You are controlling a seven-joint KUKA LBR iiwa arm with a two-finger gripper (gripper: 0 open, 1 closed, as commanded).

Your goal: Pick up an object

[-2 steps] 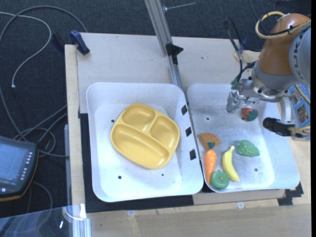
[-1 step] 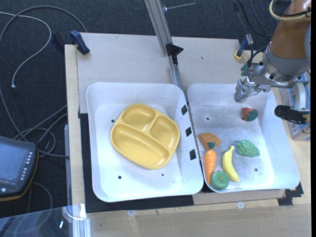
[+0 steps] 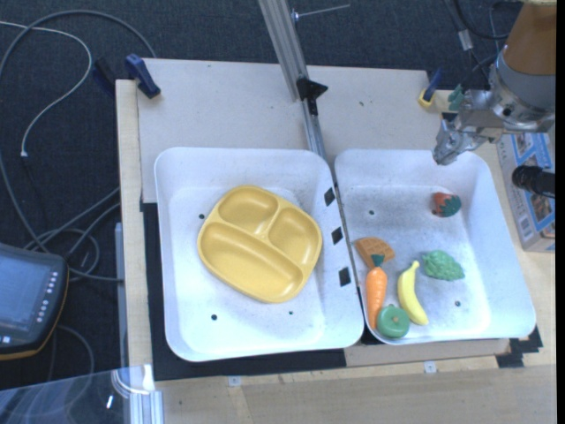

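Two shallow white bins sit side by side on the table (image 3: 221, 95), the left bin (image 3: 177, 237) holding a yellow divided tray (image 3: 259, 254) that lies slightly turned near its middle. The right bin (image 3: 494, 263) holds the small toy foods: a red and green piece (image 3: 446, 204) lies alone toward the far right side, a leafy green piece (image 3: 441, 266) rests nearer the front right, and a yellow banana (image 3: 410, 292) lies just left of it, running front to back. An orange carrot (image 3: 376, 291) lies beside the banana on its left, with a brown wedge (image 3: 373, 251) touching or almost touching its top end, and a green apple (image 3: 393, 322) sits at the front rim between the lower ends of the carrot and the banana. The grey arm with its orange band (image 3: 532, 34) reaches in from the right, and the gripper (image 3: 448, 148) hangs over the far right corner of the right bin, above the rim and well apart from the cluster of foods; the red and green piece is the nearest thing to it. Whether the gripper is spread or closed cannot be told from this angle, and nothing is seen held in it. A slanted metal pole (image 3: 282, 29) crosses the far side of the table and ends between the two bins.
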